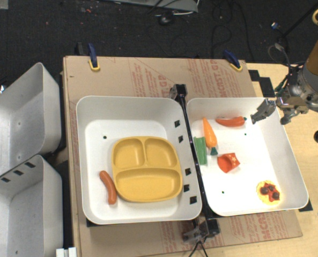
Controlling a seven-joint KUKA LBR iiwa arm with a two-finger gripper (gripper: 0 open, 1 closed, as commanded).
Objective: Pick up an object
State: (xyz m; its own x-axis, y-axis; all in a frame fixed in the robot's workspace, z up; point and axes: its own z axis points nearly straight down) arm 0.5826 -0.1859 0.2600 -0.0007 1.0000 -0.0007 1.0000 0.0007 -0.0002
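Your arm (314, 74) is cut off at 3 o'clock; gripper (272, 111) fingers spread, clamping nothing, red pepper (230, 121) just beside at 9 o'clock.

Two white bins (89, 111), one yellow tray (146, 168), six toy foods (228, 161).

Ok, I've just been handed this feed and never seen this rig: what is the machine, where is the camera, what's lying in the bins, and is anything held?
One fixed camera looks down at a slant. The grey robot arm's two-finger gripper reaches in from the right, open, holding nothing, above the right white bin. That bin holds a long red chilli pepper, an orange carrot, a green stick, a red pepper chunk and a small yellow pizza piece. The left white bin holds a yellow divided plate and an orange-brown sausage.
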